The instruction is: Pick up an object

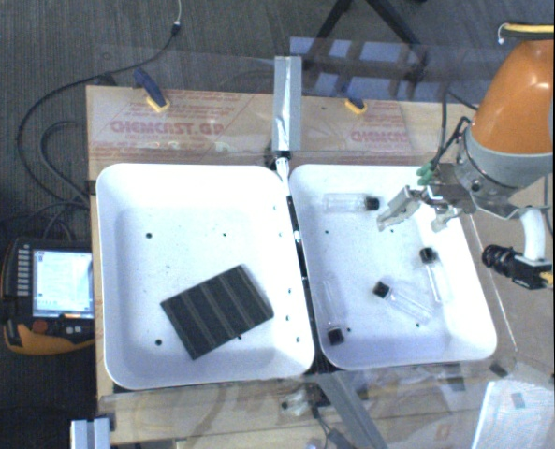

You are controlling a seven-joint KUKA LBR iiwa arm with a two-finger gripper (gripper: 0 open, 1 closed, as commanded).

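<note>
Fingers (416,209) spread wide and empty above the right bin (464,344), approach under way; next, descend onto a capped vial (431,271).

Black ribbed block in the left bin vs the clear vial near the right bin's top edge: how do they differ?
The black ribbed block is opaque and dark; the clear vial is see-through with a black cap. The block is flat, broad and far larger; the vial is slim and tube-shaped. The block lies turned at an angle in the left bin; the vial lies about level across the right bin, close to the gripper. Both rest on a bin floor, ungripped.
</note>
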